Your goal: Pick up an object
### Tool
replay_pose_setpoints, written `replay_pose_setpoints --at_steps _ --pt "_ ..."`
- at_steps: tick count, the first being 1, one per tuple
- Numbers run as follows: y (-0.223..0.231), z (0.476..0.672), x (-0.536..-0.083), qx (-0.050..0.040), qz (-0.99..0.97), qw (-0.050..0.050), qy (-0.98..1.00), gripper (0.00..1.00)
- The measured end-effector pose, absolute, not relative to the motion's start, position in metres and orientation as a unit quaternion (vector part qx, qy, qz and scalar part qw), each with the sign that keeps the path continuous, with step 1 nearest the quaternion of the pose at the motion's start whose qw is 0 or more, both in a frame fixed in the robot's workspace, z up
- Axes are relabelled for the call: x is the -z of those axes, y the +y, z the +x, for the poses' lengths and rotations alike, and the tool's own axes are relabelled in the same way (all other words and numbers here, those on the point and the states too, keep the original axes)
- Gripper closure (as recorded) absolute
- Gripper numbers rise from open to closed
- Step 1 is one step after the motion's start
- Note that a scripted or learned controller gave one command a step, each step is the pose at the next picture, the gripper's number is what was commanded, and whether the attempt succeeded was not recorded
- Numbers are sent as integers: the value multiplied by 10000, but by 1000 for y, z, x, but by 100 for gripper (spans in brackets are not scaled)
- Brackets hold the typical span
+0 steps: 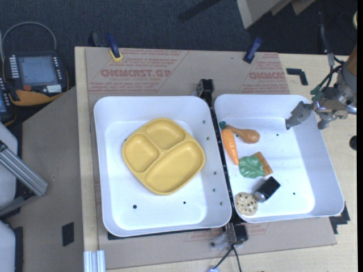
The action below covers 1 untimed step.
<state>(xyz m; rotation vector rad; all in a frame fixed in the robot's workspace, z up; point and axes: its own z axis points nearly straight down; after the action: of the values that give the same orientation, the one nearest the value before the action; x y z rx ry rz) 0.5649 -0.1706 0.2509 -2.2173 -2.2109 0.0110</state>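
Note:
In the right white bin (306,203) lie several small items: an orange carrot (229,145), a tan drumstick-shaped piece (245,134), a green leafy piece on an orange cracker (252,166), a black and silver block (267,188) and a round speckled cookie (246,203). My gripper (310,117) hangs over the bin's far right corner, well to the right of the items. Its fingers are spread apart with nothing between them.
The left white bin (113,208) holds a yellow three-compartment plate (164,154). Both bins rest on a cardboard-covered bench (170,67). A teach pendant (35,75) lies off the bench at the far left.

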Motion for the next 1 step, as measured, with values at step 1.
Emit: replay_pose_setpoints --at_steps 1 --pt "-170 567 -257 -1 -7070 -1 -7072 0"
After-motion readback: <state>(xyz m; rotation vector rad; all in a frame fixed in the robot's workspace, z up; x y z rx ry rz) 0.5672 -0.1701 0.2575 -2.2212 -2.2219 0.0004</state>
